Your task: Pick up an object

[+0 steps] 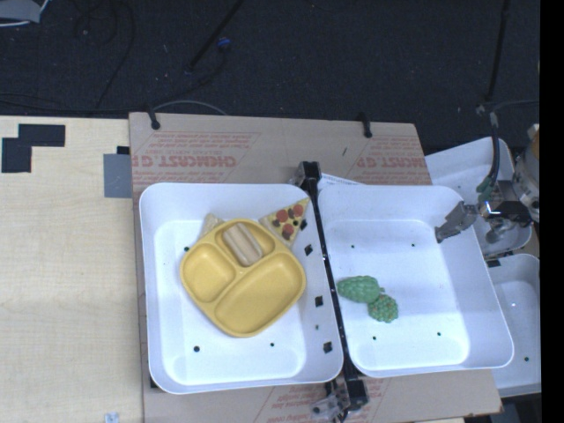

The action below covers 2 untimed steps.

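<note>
I've got the gripper (460, 220) at the right bin's (414, 359) right rim, toward the far corner; whether it's apart or together, I can't tell. My target, the green toy (368, 297), lies in that bin near its left wall, midway along. It looks light, bumpy, maybe soft. I'd pinch across its narrow middle. The yellow tray (244, 280) sits in the left bin (167, 342).

Upside-down red lettering "CHEMCAST G.P." on the brown board (264, 152) beneath the bins.
</note>
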Each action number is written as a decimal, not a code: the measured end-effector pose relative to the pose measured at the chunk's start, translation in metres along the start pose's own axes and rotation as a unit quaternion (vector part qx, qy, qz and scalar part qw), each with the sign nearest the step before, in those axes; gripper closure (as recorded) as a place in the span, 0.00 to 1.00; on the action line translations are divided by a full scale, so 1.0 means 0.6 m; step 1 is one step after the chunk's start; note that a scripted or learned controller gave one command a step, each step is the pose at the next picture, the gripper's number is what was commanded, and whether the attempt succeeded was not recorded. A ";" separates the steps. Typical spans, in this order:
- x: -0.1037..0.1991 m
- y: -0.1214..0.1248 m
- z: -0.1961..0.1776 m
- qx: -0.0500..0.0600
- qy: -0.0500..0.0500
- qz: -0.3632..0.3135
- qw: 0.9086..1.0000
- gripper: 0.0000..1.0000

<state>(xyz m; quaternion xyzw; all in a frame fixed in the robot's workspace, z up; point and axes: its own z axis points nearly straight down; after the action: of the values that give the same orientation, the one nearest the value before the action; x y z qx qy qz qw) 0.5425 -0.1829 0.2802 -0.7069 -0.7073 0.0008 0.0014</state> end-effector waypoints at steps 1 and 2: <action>-0.003 0.002 0.071 0.001 0.000 0.000 1.000 0.00; -0.005 0.004 0.176 0.001 0.001 0.001 1.000 0.00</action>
<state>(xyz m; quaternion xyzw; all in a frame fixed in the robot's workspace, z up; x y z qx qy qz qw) 0.5444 -0.1859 0.1744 -0.7073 -0.7069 0.0013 0.0028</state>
